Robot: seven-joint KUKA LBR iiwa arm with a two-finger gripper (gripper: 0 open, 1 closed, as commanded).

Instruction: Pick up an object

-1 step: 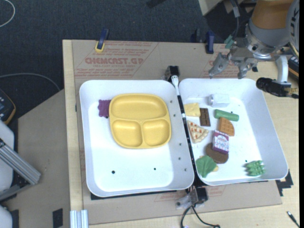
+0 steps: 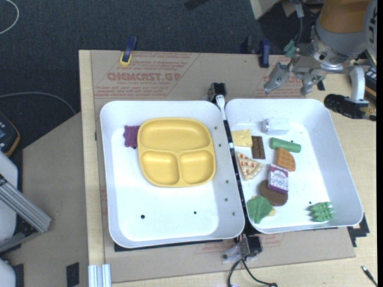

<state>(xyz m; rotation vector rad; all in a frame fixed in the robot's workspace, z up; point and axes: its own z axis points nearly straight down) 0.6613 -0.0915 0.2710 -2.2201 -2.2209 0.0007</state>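
The gripper (image 2: 292, 80) hangs wide open above the right bin's (image 2: 341, 137) far rim; the toy foods (image 2: 272, 160) lie below-left, nearer the camera.

grey arm (image 2: 341, 17) at upper right, fingers (image 2: 276, 78) spread, empty

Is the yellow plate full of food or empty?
Empty. The yellow plate in the left bin shows three bare compartments; the toy food lies in the right bin, and a purple piece sits beside the plate.

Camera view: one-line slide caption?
End effector open above the right bin's far edge; toy food inside, yellow divided tray in left bin.
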